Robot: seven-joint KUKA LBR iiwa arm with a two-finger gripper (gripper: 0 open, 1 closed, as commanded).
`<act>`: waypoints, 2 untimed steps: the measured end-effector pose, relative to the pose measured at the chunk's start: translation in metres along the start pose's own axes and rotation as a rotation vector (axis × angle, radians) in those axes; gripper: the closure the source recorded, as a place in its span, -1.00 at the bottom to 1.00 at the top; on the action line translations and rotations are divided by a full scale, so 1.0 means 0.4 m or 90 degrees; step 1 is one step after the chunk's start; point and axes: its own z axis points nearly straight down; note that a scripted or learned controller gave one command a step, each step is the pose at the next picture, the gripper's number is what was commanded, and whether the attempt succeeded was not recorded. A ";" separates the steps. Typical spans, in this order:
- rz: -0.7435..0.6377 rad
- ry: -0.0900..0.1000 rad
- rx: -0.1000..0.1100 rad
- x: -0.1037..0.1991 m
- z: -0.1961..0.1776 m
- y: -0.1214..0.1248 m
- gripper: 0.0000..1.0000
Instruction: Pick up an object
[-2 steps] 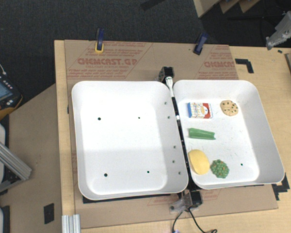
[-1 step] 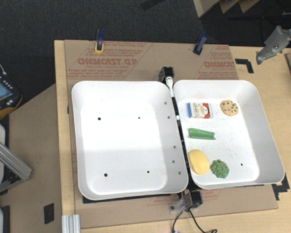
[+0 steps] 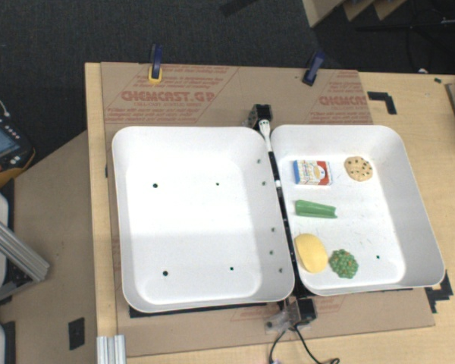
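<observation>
The right bin (image 3: 394, 158) holds several small items. A white carton with blue and red print (image 3: 312, 173) lies near its back left. A round brown cookie (image 3: 358, 168) sits just right of the carton. A green bean-like piece (image 3: 315, 209) lies in the middle left. At the front left rests a yellow lemon-shaped object (image 3: 312, 252), and a knobbly green broccoli piece (image 3: 343, 264) touches its right side.
The left bin (image 3: 136, 165) lies beside the right one on a brown cardboard sheet (image 3: 174, 89), joined along a dark centre strip (image 3: 277, 196). Two clamps (image 3: 155, 65) hold the sheet's back edge. Metal framing (image 3: 15, 249) stands at far left.
</observation>
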 end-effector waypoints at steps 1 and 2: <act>-0.007 0.001 0.000 0.019 0.001 -0.005 -1.00; -0.007 -0.001 -0.003 0.018 -0.027 -0.002 1.00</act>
